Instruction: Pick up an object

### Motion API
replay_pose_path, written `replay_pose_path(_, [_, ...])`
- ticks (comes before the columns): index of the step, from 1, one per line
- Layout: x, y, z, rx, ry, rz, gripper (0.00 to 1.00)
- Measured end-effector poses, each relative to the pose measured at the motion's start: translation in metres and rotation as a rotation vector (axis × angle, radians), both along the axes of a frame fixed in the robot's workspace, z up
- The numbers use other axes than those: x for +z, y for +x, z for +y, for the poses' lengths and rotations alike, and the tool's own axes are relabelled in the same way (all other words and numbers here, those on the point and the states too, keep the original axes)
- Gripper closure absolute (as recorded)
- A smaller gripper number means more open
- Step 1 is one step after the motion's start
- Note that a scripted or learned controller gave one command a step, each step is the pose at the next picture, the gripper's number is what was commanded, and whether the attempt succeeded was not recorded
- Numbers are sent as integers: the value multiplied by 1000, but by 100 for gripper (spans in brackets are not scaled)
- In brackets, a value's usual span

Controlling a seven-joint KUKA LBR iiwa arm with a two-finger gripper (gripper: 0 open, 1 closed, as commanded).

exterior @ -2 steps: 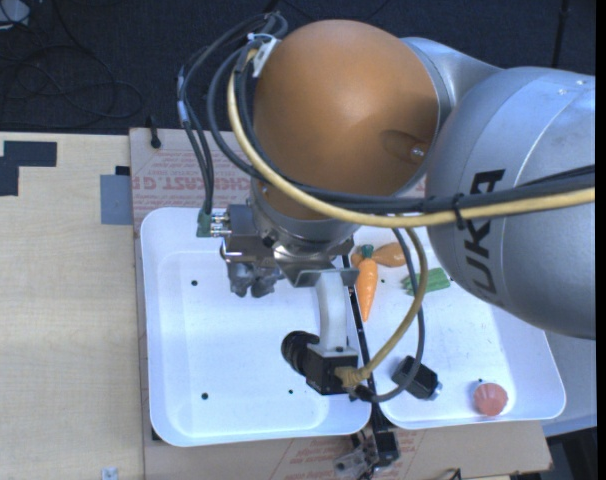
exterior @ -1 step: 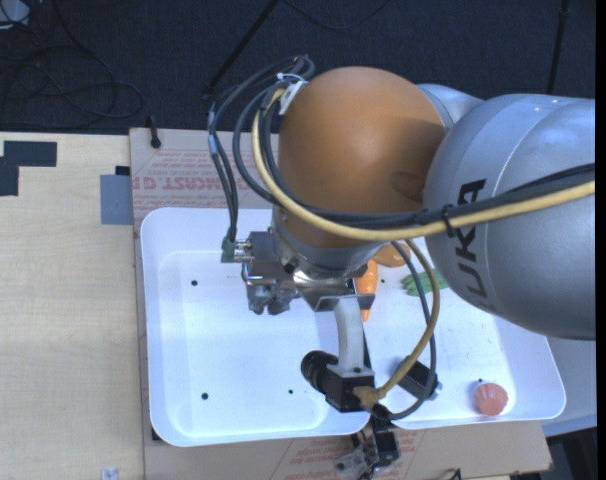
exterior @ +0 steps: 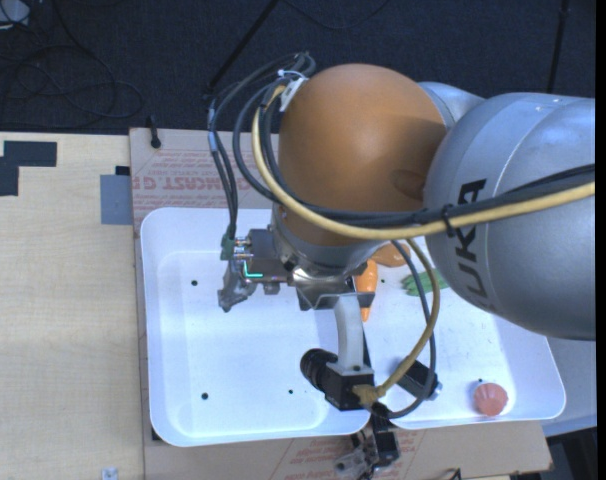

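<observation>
gripper (exterior: 231,296) above bin (exterior: 183,388), pink ball (exterior: 490,398) well apart

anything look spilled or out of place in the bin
Nothing stands out. A pink ball sits inside the white bin near its corner, and a green thing lies partly hidden by the arm.

**Bright below, black above**

Falls evenly from overhead. Washes the white bin (exterior: 208,353) nearly flat and throws only soft, faint shadows beneath the arm (exterior: 513,198). Leaves a broad, dull sheen on the orange band (exterior: 353,138). Keeps the counter (exterior: 53,318) pale and even. Drops to near black along the top. Looks slightly soft throughout, grainy in the dark parts.
</observation>
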State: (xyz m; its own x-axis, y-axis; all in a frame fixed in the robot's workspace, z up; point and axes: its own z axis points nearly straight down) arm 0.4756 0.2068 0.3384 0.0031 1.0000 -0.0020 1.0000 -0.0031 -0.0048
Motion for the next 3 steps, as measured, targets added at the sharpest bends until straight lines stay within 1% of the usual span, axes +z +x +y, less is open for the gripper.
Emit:
replay_pose_path(1, [-111,17,-41,-2,-5,10,0])
replay_pose_path(2, [-176,97,-77,0,0,-4,0])
replay_pose_path(3, [-254,171,-90,2,1,-6,0])
